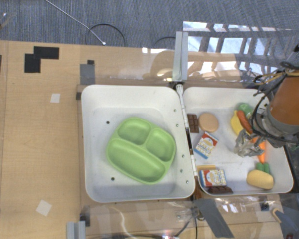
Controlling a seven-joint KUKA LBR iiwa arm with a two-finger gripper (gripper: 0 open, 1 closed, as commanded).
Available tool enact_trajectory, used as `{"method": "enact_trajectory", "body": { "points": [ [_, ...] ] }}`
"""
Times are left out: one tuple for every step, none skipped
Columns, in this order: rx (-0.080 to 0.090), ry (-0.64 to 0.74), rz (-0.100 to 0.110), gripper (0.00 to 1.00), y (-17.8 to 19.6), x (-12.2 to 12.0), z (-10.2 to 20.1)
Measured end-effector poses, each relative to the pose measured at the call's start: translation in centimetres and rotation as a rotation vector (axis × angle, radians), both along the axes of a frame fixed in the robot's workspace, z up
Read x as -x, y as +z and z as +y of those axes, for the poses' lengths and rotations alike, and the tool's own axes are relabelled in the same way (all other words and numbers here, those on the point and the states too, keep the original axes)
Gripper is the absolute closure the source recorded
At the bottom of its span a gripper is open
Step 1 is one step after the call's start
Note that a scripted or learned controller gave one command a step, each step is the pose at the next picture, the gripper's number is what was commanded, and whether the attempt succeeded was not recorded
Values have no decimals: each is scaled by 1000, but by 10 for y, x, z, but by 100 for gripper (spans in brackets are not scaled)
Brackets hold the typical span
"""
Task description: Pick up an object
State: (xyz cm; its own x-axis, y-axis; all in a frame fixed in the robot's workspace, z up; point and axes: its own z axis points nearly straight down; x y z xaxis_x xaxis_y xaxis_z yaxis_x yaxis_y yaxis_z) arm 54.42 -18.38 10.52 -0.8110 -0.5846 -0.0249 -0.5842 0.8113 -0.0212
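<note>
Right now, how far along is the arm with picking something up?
Done: the claw is low in the right bin, among the toy food. In hand: nothing visibly held; its grip is unclear. Left: grasp and lift an item, perhaps the carrot beside it.

The arm (pixel 289 106) runs off the right edge, its orange band covering the bin's (pixel 224 91) far right corner. The hand (pixel 246 146) hides part of the orange carrot (pixel 243 119). Small packets' (pixel 206 145) print is too tiny to read.
</note>
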Motion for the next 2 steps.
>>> {"method": "enact_trajectory", "body": {
  "points": [
    [-7, -240, 18, 100, 105, 28, 52],
    [-8, -239, 12, 100, 116, 26, 53]
  ]
}}
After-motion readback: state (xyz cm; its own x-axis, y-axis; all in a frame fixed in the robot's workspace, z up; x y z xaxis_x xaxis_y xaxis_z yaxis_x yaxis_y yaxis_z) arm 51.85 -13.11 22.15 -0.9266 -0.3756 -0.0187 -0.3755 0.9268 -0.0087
